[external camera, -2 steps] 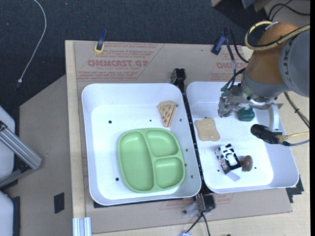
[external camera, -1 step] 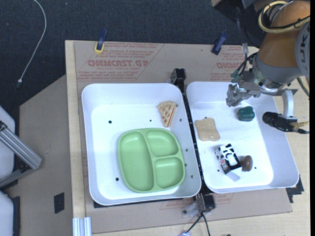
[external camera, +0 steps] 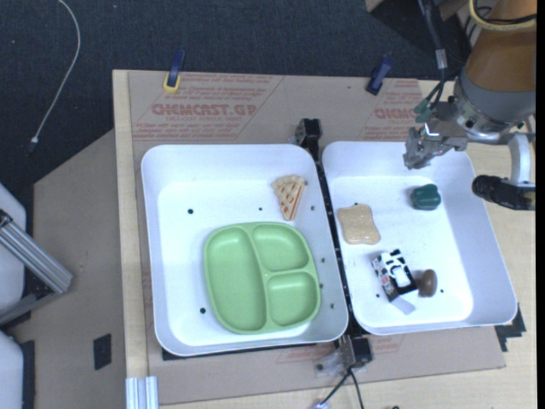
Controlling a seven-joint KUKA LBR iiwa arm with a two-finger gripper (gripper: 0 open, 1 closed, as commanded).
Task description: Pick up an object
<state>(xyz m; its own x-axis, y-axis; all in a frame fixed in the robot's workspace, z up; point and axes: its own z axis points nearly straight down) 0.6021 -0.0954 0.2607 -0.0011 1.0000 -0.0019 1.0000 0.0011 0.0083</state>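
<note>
The right bin (external camera: pixel 477 313) holds a dark green lump (external camera: pixel 425 197), a tan slice of bread (external camera: pixel 358 224), a black-and-white toy (external camera: pixel 392 273) and a small brown piece (external camera: pixel 426 282) beside it. In the left bin (external camera: pixel 162 228) lie a green divided plate (external camera: pixel 260 276) and a waffle-patterned wedge (external camera: pixel 289 195). My gripper (external camera: pixel 420 156) hangs over the far edge of the right bin, a little above and behind the green lump, with nothing visibly between its fingers.
The grey arm with its orange band (external camera: pixel 502 49) reaches in from the upper right. A black clamp (external camera: pixel 308 131) sits between the bins at the back. Blue clips (external camera: pixel 174 71) (external camera: pixel 379 75) hold the cardboard at the far edge.
</note>
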